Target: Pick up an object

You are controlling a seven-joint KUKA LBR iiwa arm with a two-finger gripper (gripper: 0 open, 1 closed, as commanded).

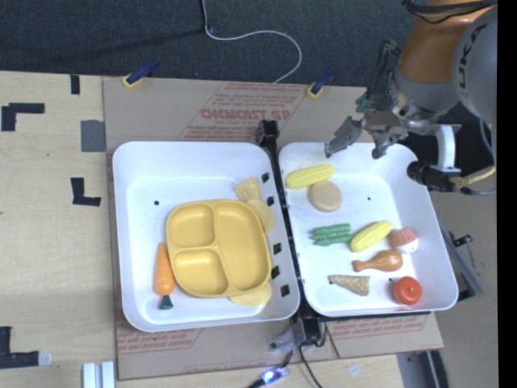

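Hovering over right bin [420, 217] far edge, gripper [359, 144] spread wide, holding nothing; should drop straight onto corn cob [308, 175], fingers straddling its short axis.

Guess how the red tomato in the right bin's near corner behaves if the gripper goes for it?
The tomato looks round and glossy, so it would probably roll or squirt out of a pinch. It sits close to the right bin corner wall, which may crowd one finger. It looks like a plastic toy, so likely light and rigid. The gripper hangs open over the far edge.
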